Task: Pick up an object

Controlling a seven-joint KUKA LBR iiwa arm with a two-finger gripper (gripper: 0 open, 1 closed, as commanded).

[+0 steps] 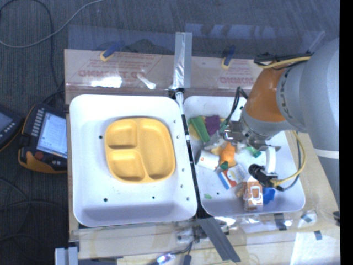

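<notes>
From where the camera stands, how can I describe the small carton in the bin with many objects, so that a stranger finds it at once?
Look at the right bin, the one crowded with small items beside the bin holding the yellow tray. Go to its near edge, at the bottom of the pile. The small carton stands there, brown and white with orange print, boxy while its neighbours are soft or rounded, and a blue item touches its right side.

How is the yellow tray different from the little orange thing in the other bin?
The yellow tray is much bigger than the orange thing. The tray lies flat with three compartments; the orange thing is a small lump. The tray sits by itself in the left bin; the orange thing is crowded among other objects in the right bin, just below the gripper. Both rest in white bins.
</notes>
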